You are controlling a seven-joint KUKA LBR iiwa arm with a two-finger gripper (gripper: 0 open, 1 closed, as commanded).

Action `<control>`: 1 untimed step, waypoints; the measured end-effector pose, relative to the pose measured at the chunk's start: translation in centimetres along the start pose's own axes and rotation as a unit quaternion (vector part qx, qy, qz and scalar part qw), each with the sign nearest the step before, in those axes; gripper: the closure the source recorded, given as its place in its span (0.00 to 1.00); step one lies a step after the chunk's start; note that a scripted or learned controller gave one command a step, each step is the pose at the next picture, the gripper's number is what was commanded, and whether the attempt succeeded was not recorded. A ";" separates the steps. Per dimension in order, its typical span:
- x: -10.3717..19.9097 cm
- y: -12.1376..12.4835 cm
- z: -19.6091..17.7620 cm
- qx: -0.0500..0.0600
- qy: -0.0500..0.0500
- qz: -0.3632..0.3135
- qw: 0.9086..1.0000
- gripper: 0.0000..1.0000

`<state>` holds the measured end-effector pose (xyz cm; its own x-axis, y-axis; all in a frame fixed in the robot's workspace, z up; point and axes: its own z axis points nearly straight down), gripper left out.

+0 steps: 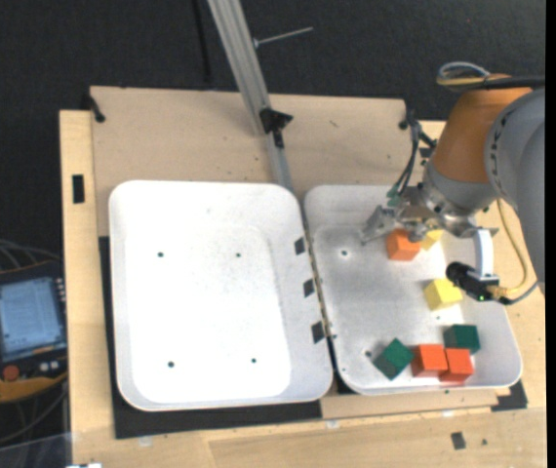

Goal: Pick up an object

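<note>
- hand [407, 230] sits low in the right bin [356, 291], right over an orange block [403, 248]
- can't tell its grip
- yellow block [442, 293] nearby

2 smooth white plastic bins [210, 291] on a matt pale wooden bench [83, 261], slightly speckled.

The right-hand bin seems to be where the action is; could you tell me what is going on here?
The grey arm has its gripper low in the right bin, right above an orange block. Whether it has hold of it can't be seen. A yellow block, two green and two more orange blocks lie nearer the front.
</note>
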<state>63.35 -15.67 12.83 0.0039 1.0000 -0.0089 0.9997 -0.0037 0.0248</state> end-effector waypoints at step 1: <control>-0.2 0.1 -1.0 -0.003 -0.001 0.002 1.000 1.00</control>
<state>63.47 -15.82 13.84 0.0072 0.9999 -0.0108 0.9995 -0.0068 0.0302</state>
